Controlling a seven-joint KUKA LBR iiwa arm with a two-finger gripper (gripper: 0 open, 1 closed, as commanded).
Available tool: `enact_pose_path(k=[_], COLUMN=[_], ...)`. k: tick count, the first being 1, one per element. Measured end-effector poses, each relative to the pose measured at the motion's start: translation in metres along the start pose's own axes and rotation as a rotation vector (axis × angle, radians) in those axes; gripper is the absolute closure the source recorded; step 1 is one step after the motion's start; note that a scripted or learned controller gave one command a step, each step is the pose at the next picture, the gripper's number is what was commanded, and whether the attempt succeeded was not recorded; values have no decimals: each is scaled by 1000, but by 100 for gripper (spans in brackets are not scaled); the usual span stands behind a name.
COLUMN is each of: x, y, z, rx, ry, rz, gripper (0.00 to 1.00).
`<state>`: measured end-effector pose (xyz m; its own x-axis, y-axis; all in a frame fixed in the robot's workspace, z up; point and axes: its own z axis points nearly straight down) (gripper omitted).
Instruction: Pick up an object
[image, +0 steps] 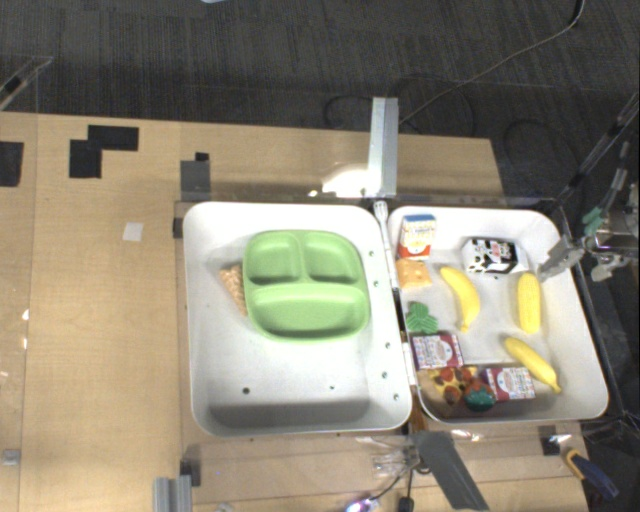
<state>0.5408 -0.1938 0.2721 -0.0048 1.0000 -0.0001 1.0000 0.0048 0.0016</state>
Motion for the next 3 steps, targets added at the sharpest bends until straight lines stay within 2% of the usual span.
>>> enact_pose_path(k=[1,2,3], x=[57,52,-12], y=[23,33,15], z=[142,181,85], rx=[-2,-13,-6], ry=[0,-2,-3], rz=[-166,-126,-201], gripper=[0,0,0])
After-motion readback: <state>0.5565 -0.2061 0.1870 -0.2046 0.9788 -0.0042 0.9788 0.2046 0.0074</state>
